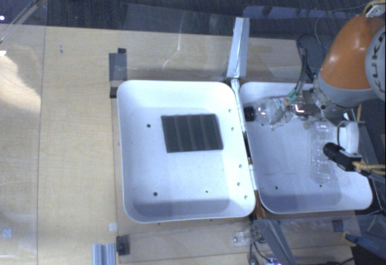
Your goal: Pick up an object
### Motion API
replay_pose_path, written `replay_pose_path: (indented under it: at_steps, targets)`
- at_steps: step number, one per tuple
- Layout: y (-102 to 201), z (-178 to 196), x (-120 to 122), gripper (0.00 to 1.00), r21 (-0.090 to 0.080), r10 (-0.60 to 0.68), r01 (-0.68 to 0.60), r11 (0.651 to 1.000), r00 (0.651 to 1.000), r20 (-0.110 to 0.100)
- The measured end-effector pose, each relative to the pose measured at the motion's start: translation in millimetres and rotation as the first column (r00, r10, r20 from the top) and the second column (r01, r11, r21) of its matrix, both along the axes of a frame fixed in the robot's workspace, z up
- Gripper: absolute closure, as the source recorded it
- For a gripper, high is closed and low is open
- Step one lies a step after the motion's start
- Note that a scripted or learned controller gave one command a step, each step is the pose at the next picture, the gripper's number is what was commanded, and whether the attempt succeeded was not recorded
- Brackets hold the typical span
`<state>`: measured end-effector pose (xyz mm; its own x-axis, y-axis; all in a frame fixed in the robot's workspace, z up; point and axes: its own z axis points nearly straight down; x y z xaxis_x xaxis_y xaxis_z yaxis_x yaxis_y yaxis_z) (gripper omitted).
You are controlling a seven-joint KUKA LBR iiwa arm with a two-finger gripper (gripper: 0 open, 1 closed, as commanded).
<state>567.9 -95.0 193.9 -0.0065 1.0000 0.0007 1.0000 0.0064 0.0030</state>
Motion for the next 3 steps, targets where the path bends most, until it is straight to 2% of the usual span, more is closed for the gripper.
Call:
replay_pose_path:
  at_steps: [1,2,3]
  targets:
    - [-8.7,-18.4,54.8,0.00,-0.002,0.135,-0.135,0.991,0.991,0.003]
    - [7.8,-43.6,87.9,0.00,-0.001,-0.111,0.111,0.994,0.994,0.018]
    - [-55.3,-106.5,100.7,0.00,-0.002,0.085,-0.085,0.996,0.996,0.005]
